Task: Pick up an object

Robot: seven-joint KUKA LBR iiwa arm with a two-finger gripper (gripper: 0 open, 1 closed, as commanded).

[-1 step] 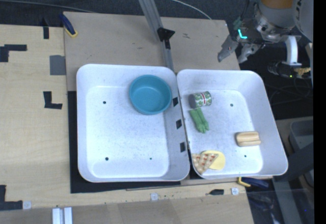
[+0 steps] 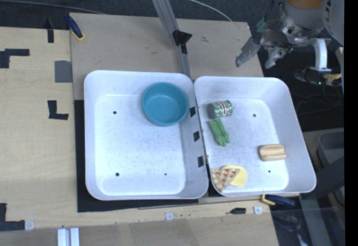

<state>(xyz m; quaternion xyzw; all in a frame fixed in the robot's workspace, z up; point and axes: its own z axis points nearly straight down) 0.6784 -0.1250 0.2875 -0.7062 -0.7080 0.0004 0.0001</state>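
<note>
From the camera above the bench, the two white bins sit side by side. The left bin holds a blue bowl near its far right corner. The right bin holds four small things: a small can lying on its side near the dividing wall, a green pea pod just below it, a tan bread roll toward the right wall, and a yellow slice of pizza at the near left corner. All four lie apart from one another.

The arm reaches in from the right, and its gripper hangs above the bench beyond the far rim of the right bin, off the bin's right half. Its two fingers stand spread, with nothing between them.

No object is picked yet, so the step in hand looks like choosing a target and coming down on it. The bread roll seems the best choice: it has bare floor all round it and a blocky shape the fingers can straddle across its short side. The can may roll, and the pizza slice looks too flat to grip well. The gripper should come in over the rim, center above the roll, turn to cross its narrow width, then drop straight down before closing.
</note>
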